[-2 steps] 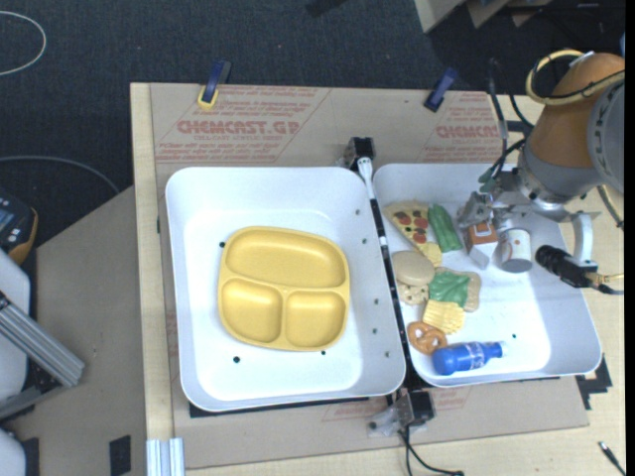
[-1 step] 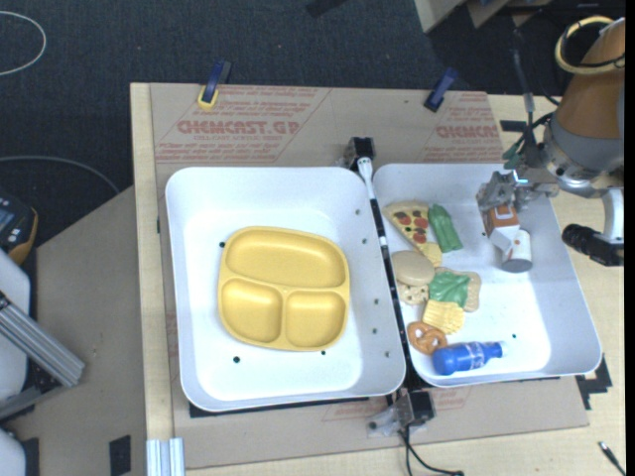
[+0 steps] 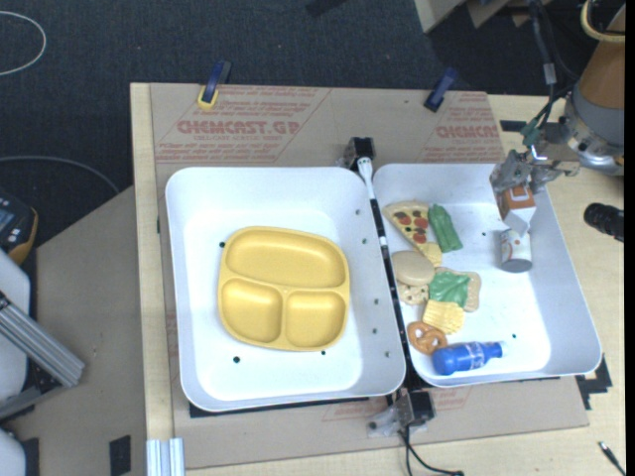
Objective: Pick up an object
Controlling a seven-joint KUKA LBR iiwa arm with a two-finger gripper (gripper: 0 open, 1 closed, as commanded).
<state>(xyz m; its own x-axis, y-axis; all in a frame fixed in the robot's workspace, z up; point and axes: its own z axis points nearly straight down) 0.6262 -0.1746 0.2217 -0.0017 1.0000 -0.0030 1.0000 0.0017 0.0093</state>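
White plastic makes up both bins, and from the camera view above the bench we see them side by side on a cardboard-covered top. Our left bin (image 3: 193,266) carries a yellow divided tray (image 3: 284,289) and nothing else we can pick out. Our right bin (image 3: 566,296) holds the candidates for picking: a pizza slice toy (image 3: 409,220), a green pickle-like piece (image 3: 444,226), a round tan cookie (image 3: 412,267), a green leafy piece (image 3: 448,288), a pretzel (image 3: 427,337) and a blue bottle (image 3: 466,356) lying on its side near the front wall. A small grey cylinder (image 3: 514,250) stands apart from that cluster, toward the bin's far right.

Our gripper (image 3: 517,202) hangs over the right bin's upper right area, just above the grey cylinder. An orange-and-white block seems to sit at its tip, but we cannot tell whether that is a grasped item or part of the tool, nor whether the pincer is apart or together.

As we judge it, the task is in its early stage: the arm is positioned over the bin, no lift is evident, and grasp and raise remain.
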